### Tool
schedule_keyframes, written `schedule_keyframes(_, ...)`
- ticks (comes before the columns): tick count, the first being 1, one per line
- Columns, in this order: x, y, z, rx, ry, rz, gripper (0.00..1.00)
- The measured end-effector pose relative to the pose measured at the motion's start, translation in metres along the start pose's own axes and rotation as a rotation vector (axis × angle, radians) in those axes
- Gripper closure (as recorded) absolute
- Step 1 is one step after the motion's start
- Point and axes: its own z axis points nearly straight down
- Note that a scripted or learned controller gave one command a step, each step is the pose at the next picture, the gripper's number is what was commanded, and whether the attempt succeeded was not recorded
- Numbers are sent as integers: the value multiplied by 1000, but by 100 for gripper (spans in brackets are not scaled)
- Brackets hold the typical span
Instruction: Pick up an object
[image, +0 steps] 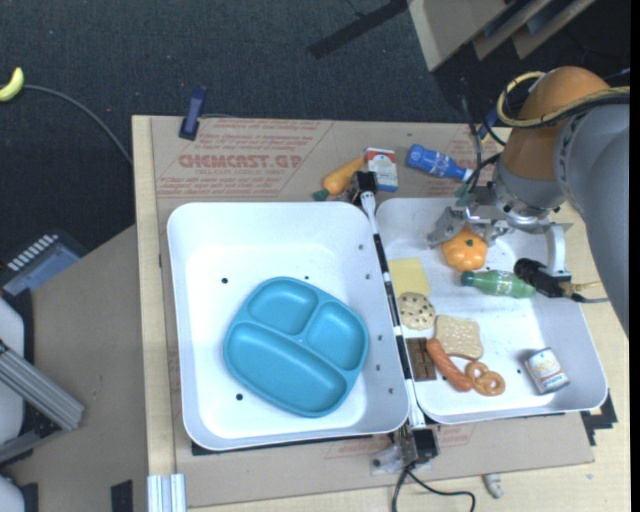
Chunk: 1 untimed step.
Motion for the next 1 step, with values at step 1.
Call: schedule_keyframes(1, 6, -23, 0, 3, 1, 2, 0)
